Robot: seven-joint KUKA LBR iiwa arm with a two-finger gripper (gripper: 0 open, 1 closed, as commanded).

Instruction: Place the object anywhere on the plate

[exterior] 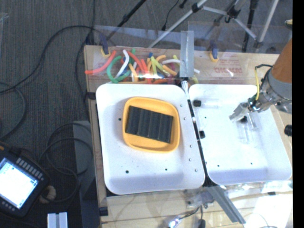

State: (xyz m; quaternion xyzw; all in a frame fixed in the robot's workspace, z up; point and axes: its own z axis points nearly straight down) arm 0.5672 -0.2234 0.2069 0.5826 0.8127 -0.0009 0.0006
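A yellow plate point(129, 137) sits in the left white bin point(114, 165), a little behind the bin's middle. A dark grey ribbed rectangular block point(148, 124) lies flat on the plate and covers most of its inside. My gripper point(245, 127) hangs over the right white bin point(228, 165), in its right half and well apart from the plate. It points down at the bin floor, and I see nothing held in it.
A small black piece point(197, 102) lies near the right bin's back left corner. Several coloured cables point(137, 65) are piled behind the left bin. A raised divider point(195, 132) runs between the two bins.
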